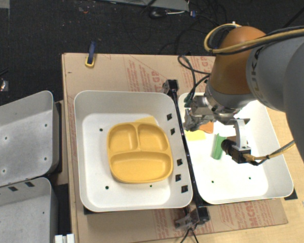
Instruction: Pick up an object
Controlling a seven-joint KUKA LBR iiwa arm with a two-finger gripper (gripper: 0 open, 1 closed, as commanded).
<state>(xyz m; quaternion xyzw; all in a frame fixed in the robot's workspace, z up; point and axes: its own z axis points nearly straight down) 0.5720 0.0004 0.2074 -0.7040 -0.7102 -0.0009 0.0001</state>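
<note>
The tabletop (126,65) was a flat sheet of tan cardboard with faint red printing, lying on a dark speckled floor (30,29). Two shallow white bins with rounded corners and smooth, matte walls sat on it side by side, touching along a black hinge strip. The left bin (86,186) carried a yellow divided tray (140,153), a glossy moulded plastic piece with rounded corners, two small compartments at the far side and one long compartment at the near side; it lay flat near the bin's middle.

The arm (273,70) entered from the right as a thick grey cylinder, bent downward at a rounded orange joint (235,65), and was wrapped by looping yellow and black cables. Its wrist pointed down over the far left part of the right bin (273,186).

The end effector (197,116), a grey metal assembly, hung just above the bin floor beside the dividing wall; whether its fingers were spread or closed could not be told from above.

Three small objects lay in the right bin close under the wrist: a green block (217,147), elongated and slightly tilted; a flat pale yellow piece (194,135) just beside the end effector; and an orange piece (207,128), partly hidden by the wrist. None was seen between the fingers.

A small blue and yellow clip (90,55) lay at the tabletop's far left corner.
</note>
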